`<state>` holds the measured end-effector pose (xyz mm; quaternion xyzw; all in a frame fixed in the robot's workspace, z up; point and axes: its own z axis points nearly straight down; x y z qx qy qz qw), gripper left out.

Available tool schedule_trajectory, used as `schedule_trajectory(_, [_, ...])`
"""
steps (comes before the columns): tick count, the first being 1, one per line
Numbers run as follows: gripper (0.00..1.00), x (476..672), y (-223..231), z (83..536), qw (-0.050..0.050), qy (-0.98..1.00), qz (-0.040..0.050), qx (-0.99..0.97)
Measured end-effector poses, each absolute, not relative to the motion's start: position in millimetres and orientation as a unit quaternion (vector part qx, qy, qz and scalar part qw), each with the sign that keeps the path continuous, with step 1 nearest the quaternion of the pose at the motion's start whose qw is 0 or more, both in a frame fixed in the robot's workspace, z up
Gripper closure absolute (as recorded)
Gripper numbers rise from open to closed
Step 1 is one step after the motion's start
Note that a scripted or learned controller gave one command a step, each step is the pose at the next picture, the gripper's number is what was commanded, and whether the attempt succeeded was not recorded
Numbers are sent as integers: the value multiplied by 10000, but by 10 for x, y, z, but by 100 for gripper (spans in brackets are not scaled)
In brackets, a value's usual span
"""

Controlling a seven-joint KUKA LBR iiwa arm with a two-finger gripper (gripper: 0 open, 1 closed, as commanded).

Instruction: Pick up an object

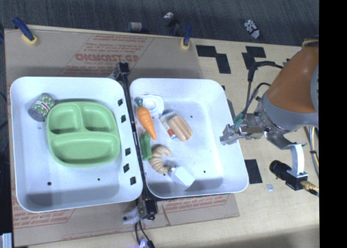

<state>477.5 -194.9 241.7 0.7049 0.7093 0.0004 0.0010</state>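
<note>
Two shallow white plastic bins sit side by side; the right bin [217, 179] holds an orange plastic carrot [146, 122] beside other small toy foods along its left side. The metal gripper [230, 133] hovers at that bin's right rim, carrying nothing; whether it is released or clenched I cannot tell. This looks like the approach step: next it must travel left over an item and descend.
</note>
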Motion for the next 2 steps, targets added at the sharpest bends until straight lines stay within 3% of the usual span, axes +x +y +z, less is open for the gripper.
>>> schedule_trajectory(2, [100, 4763, -1921, 2204, -16, 7093, -10, 7049])
